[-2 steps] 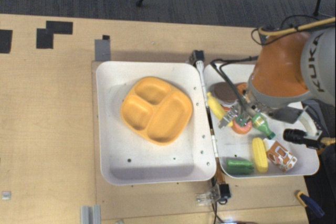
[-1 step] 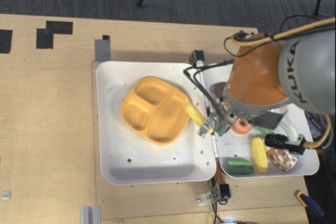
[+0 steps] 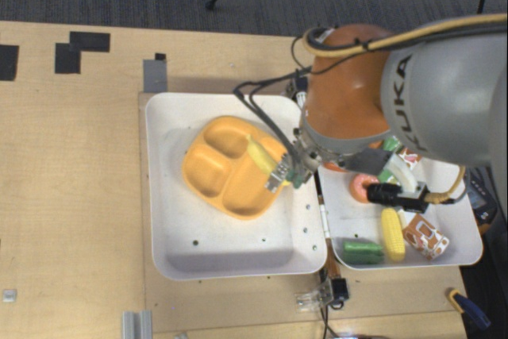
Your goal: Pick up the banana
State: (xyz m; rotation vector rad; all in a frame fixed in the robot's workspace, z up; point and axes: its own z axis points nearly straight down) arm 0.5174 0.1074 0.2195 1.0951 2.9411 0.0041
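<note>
The banana (image 3: 259, 154), a small pale yellow piece, lies slanted over the right side of an orange divided plate (image 3: 214, 171) in the left bin (image 3: 238, 262). My gripper (image 3: 280, 173) hangs low over the plate's right rim, right at the banana's lower end. The view does not show whether it touches or grips the banana. The grey arm with its orange band (image 3: 349, 91) reaches in from the right and covers the top of the right bin.
The right bin (image 3: 464, 250) holds a yellow corn cob (image 3: 391, 233), a green vegetable (image 3: 363, 252), a pink ring (image 3: 363, 187), a small printed box (image 3: 424, 239) and a green and white packet (image 3: 398, 167). The wall between the bins runs just right of the gripper.
</note>
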